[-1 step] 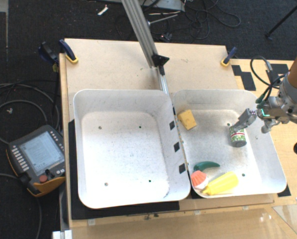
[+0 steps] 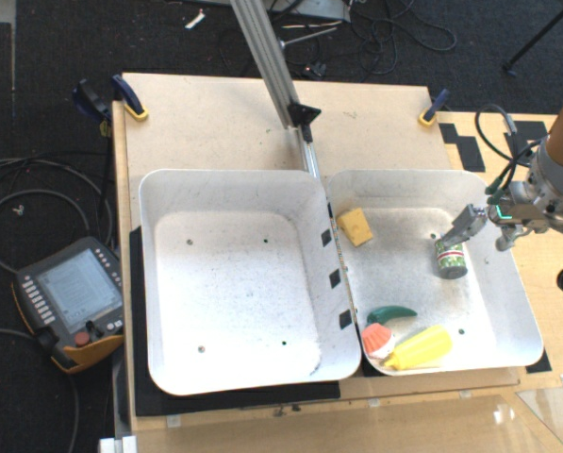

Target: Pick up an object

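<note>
Green-labelled, the small can (image 2: 451, 257) lies in the right bin (image 2: 507, 291), just below the near finger (image 2: 467, 223) of the gripper (image 2: 486, 228); the fingers stand apart, and nothing sits between them. We judge the can light, rigid, smooth and prone to rolling; we would grip across its round body, mid-length. Bin wall lies close behind the far finger. Open floor lies ahead of the fingers toward the yellow sponge (image 2: 355, 226); the yellow toy (image 2: 419, 347) sits well clear
</note>
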Available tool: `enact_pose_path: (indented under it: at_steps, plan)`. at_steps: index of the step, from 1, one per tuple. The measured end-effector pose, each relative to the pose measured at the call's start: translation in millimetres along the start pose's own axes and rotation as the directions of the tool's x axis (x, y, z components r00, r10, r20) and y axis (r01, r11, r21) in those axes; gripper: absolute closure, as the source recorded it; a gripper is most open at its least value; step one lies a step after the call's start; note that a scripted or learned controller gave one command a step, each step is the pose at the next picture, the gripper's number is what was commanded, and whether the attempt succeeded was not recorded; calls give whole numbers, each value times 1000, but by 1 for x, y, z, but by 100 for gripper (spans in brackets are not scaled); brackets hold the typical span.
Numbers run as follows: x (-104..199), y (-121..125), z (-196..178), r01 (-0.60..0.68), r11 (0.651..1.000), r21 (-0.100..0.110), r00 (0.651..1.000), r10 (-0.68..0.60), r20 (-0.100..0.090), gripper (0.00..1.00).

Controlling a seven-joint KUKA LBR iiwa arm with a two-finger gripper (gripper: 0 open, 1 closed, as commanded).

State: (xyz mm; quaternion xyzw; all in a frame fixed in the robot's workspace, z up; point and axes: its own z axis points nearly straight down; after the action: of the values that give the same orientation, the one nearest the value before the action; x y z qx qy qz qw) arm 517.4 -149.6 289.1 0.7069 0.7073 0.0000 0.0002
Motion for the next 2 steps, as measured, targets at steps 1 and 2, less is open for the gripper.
enact_pose_path:
  at_steps: [1, 2]
  plan:
    - [-3, 9, 53, -2, 1000, 5, 1000, 2, -1, 0]
    - [1, 3, 115, -2, 1000, 8, 1000, 2, -2, 0]
